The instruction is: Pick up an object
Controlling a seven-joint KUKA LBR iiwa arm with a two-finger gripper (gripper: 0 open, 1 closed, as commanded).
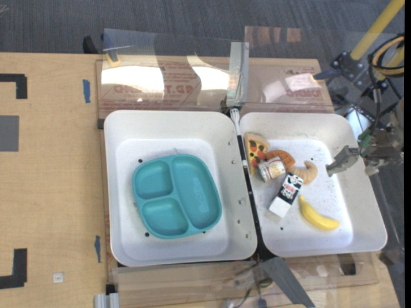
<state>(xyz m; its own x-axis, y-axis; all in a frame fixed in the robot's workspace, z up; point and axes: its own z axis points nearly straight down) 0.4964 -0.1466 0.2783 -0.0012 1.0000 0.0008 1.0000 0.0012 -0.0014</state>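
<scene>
Lying left of hand [347, 160]: banana [317, 215]

1. The gripper [352, 158] is small and dark at the right bin's [334, 236] far-right rim; how its tips stand cannot be told.
2. The arm behind it runs off the right edge.
3. The small jar [272, 169], left of the gripper, has an unreadable label.

Banana [318, 215] open on right; carton [286, 196] crowds its left.
</scene>
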